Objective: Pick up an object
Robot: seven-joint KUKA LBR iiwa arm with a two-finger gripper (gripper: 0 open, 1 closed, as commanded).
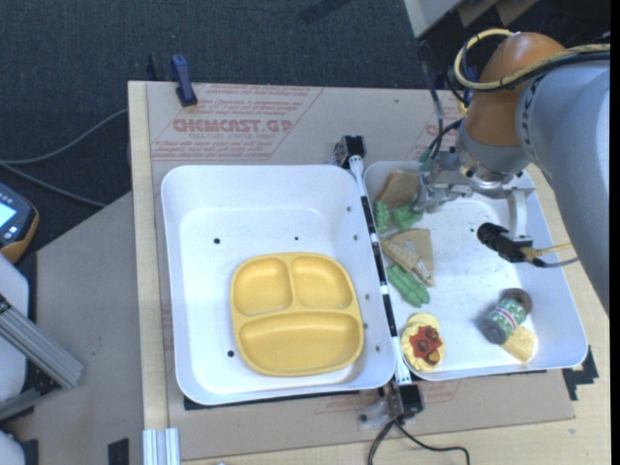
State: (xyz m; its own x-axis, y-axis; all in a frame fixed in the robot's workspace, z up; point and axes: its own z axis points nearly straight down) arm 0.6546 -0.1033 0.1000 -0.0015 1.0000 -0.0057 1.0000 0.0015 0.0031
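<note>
Dark carpet surrounds a bench [242, 129] topped with a printed brown board, on which two shallow white bins sit side by side. Low in the far left corner of the right bin [465, 279] is the end effector [427, 199], reaching in from the right. Its pose is too foreshortened to tell whether it is wide or narrow, and nothing can be seen held in it. Just beside it, towards the divider, lies a green leafy piece [387, 217], and that is probably the object being tried for. A tan wedge [412, 249] touches that piece on the near side, with a green pod [408, 282] below it. All three crowd the bin's left wall, which may leave little room to close around any one of them. Further out, a small round pizza disc [423, 342] rests at the near rim. A can [505, 316] leans on a yellow lump [523, 345] in the open near right, easier to reach. A yellow divided plate [295, 313] lies in the left bin [179, 197].
</note>
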